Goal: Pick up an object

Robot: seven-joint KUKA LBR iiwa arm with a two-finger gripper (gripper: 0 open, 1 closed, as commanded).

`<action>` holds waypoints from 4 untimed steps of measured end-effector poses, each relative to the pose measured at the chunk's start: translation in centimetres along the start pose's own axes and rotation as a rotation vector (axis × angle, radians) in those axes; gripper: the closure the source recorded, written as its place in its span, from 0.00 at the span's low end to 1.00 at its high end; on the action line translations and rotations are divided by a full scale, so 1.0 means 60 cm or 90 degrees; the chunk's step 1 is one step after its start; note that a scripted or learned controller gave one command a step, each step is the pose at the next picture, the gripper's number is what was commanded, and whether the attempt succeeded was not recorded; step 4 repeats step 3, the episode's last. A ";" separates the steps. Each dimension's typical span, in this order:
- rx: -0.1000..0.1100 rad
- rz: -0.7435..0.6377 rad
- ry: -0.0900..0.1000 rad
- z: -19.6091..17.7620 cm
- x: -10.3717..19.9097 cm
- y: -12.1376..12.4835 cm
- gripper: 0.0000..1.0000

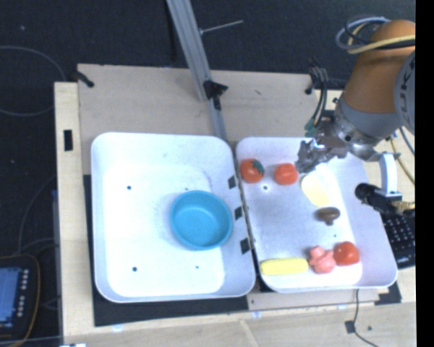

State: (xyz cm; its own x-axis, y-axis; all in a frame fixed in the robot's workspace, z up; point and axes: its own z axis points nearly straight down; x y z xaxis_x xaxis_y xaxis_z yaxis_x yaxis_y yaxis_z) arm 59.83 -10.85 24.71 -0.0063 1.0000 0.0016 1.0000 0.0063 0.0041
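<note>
The fixed overhead camera looked down at a slant on a pale wooden bench (pixel 152 96) bearing two shallow white bins with rounded corners and a smooth, faintly speckled plastic look. The left bin (pixel 130 266) held a single round blue bowl (pixel 200 219), glossy and shallow, sitting a little right of the bin's middle.

The right bin (pixel 369 266) carried the small things. Near its upper left corner lay a red tomato-like ball with a green top (pixel 252 170), and just beside it, to the right, a plain orange-red ball (pixel 286 173). A pale yellow oval piece (pixel 315 190) (flat and smooth, almost the colour of the bin) lay right of that ball, with a small brown rounded lump (pixel 328 214) below it. Along the bin's near edge were a yellow elongated block (pixel 283 267), a knobbly pink piece (pixel 320 259) and, touching it on the right, a shiny red round fruit (pixel 346 253).

The grey and orange arm (pixel 376 78) reached in from the right, its metal gripper (pixel 309 155) hanging over the upper part of the right bin, just above the orange-red ball and the pale oval. Whether its fingers were apart or together could not be told, and nothing showed between them.
</note>
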 end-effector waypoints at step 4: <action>0.005 -0.002 0.002 -0.009 0.253 -0.076 1.00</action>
